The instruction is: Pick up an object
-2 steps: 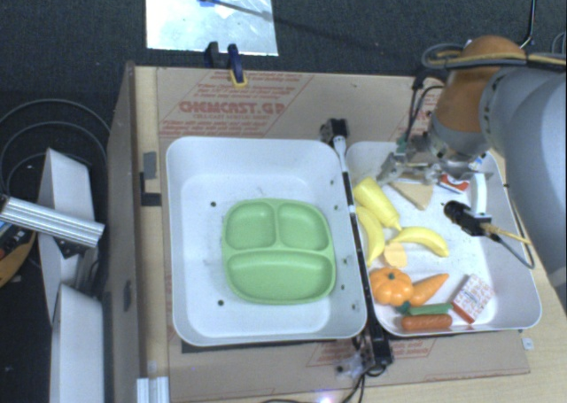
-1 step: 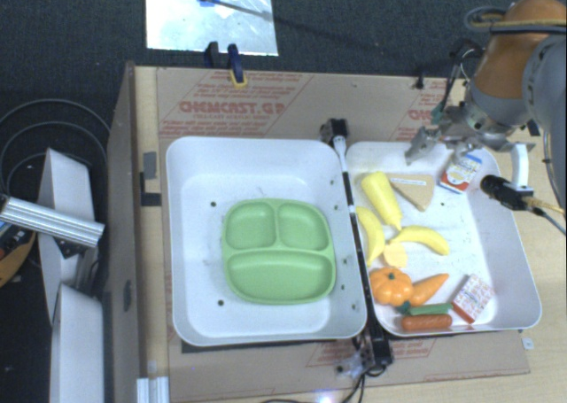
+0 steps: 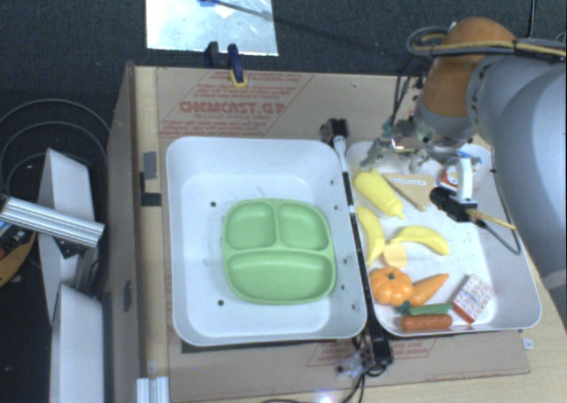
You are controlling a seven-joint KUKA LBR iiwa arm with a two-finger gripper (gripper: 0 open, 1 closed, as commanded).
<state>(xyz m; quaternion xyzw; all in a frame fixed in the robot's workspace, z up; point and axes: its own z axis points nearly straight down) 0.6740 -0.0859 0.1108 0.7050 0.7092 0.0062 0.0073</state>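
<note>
While the claw (image 3: 400,143) hangs low over the far end of the right bin (image 3: 530,304), I can't tell if it's released or clenched. Nothing is visibly in it.

The nearest candidate is the yellow piece (image 3: 379,193), just in front of the claw by the bin's left wall. Beyond it are the left banana (image 3: 372,233) and right banana (image 3: 421,237), then the pumpkin (image 3: 392,286) touching the carrot (image 3: 431,286). The green piece (image 3: 425,308), sausage (image 3: 425,322) and red-white box (image 3: 472,297) sit along the front. The green plate (image 3: 279,251) lies in the left bin (image 3: 190,171).

Risks, as I judge them:
- A grab near the wall could clip the rim.
- Smooth, rounded toys may squirt out.
- The front cluster is tight, so a neighbour may get dragged.

Counts:
- Bins: 2
- Plate: 1
- Yellow piece: 1
- Bananas: 2
- Pumpkin: 1
- Carrot: 1
- Green piece: 1
- Sausage: 1
- Box: 1
</note>
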